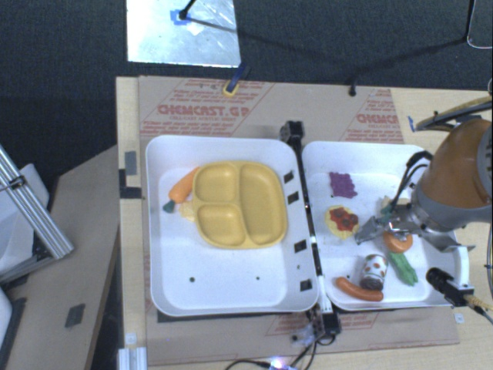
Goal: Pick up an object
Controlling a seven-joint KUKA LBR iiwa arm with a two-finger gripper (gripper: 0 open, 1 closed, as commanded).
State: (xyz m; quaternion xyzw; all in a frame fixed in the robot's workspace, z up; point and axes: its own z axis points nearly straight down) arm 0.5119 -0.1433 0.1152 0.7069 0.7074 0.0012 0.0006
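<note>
While it hangs over the right bin (362,174), gripper (383,228) fingers spread apart, holding nothing, beside orange piece (398,243).

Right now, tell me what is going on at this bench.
A grey and orange arm reaches in from the right, its gripper low over the right bin among toy foods: a purple piece, a small pizza, an orange round piece, a green vegetable, a can and a sausage. The left bin holds a yellow divided plate and a carrot.
</note>
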